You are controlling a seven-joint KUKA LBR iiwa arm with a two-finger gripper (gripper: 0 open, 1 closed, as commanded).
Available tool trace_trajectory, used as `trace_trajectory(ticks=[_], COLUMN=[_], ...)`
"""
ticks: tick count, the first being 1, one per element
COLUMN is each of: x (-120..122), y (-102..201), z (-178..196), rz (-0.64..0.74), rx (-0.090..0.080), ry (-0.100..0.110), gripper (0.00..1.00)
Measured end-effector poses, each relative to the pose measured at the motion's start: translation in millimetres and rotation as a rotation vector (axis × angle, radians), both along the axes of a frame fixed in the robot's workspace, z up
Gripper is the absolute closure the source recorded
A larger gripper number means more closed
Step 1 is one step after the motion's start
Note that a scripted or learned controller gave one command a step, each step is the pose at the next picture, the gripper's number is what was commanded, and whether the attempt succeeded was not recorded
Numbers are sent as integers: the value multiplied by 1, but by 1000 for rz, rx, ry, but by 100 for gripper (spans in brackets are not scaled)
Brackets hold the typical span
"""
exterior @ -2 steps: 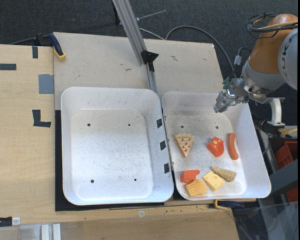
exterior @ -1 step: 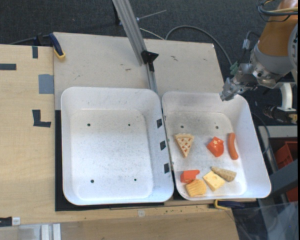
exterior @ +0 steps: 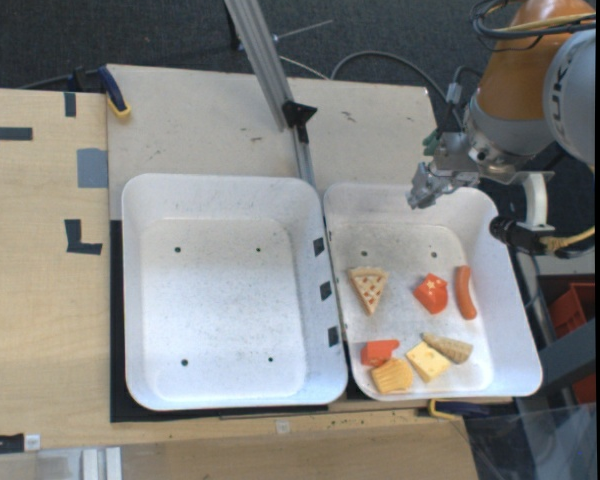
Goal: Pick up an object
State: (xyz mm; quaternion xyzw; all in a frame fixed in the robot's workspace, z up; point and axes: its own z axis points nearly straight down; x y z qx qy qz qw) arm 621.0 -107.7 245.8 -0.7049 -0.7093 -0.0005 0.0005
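The right bin (exterior: pixel 480 213) holds several toy foods: a pizza slice (exterior: pixel 369 289), a red strawberry-like piece (exterior: pixel 431 293), an orange sausage (exterior: pixel 465 292), a small red piece (exterior: pixel 380 351), two yellow cheese-like blocks (exterior: pixel 392 376) (exterior: pixel 428 361) and a tan cone-shaped piece (exterior: pixel 449 348). My gripper (exterior: pixel 426 190) hangs over the bin's far rim, well above and behind the food. Nothing shows between its fingers, and their spread is unclear.
The left bin (exterior: pixel 140 208) lies beside the right one, with a dark divider (exterior: pixel 324 288) between them. A slanted metal pole (exterior: pixel 265 58) rises behind the bins. Blue and yellow clamps (exterior: pixel 115 93) sit at the bench's back left. Cables (exterior: pixel 380 63) run behind.
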Motion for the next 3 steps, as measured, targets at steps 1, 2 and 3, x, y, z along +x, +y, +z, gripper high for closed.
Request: trace_trajectory(ticks=[1, 2, 3], x=[-9, -6, -5], y=[61, 115, 178], z=[1, 6, 5], rz=[1, 1, 2], rx=[1, 1, 0], ry=[2, 1, 1], gripper=[100, 100, 100])
